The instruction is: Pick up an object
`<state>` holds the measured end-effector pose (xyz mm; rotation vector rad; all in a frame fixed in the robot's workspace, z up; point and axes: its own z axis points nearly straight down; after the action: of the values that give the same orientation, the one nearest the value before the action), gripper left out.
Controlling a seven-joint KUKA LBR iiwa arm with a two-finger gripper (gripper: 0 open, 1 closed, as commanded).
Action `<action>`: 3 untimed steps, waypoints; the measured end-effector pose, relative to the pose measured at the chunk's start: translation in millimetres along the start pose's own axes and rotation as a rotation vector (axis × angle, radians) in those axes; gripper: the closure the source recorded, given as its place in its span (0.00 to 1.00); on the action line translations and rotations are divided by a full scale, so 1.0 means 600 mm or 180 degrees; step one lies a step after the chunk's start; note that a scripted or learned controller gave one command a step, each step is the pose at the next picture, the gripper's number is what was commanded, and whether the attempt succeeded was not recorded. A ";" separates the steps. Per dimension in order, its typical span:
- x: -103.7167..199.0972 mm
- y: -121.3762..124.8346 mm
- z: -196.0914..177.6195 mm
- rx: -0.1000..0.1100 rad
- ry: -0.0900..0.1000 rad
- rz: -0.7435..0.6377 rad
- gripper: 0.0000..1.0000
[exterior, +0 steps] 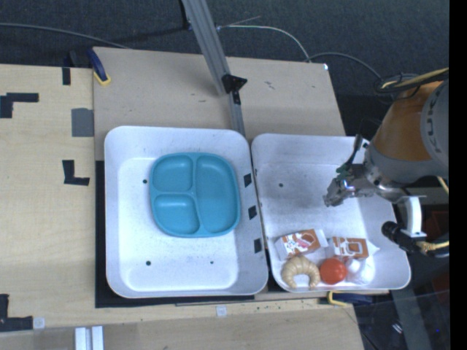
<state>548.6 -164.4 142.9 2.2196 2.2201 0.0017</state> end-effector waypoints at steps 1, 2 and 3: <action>-0.014 -0.010 -0.085 -0.0004 -0.0003 0.0002 1.00; -0.013 -0.009 -0.118 0.0003 0.0001 -0.0003 1.00; 0.092 -0.019 -0.115 0.0015 0.0010 -0.0022 1.00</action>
<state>537.1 -109.0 212.1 2.2158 2.2316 0.0001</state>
